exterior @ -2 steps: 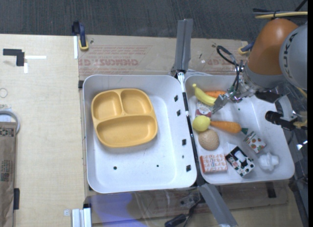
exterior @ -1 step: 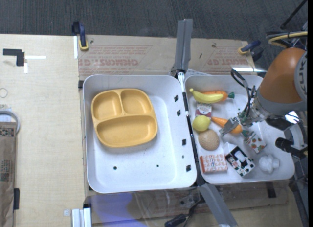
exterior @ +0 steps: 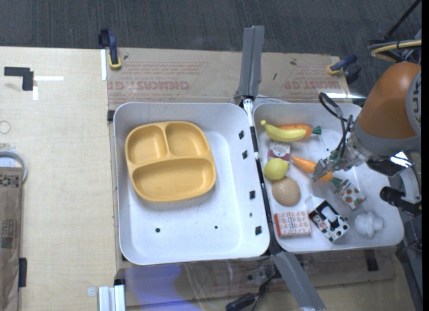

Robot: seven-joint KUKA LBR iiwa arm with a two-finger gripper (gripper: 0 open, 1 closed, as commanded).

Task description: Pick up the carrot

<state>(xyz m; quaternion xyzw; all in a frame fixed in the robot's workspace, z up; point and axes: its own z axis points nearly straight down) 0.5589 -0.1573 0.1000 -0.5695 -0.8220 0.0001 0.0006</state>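
The right bin (exterior: 395, 232), glossy white plastic, lies under the gripper (exterior: 326, 168); the smooth, tapered orange carrot (exterior: 305, 165) sits at the tool's tip, just to its left. Whether the tool is apart or clamped, I cannot tell. A good grasp probably means centring across the carrot's slim body, clear of the waxy round lemon (exterior: 275, 168) beyond.

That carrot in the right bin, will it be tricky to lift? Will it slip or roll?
Probably a little. The carrot looks smooth and tapered, so it might slide out of a pinch. Being rounded, it could roll if nudged, though the lemon beside it may check that. It looks like a small toy, so likely stiff and light. The gripper is at its thicker end.
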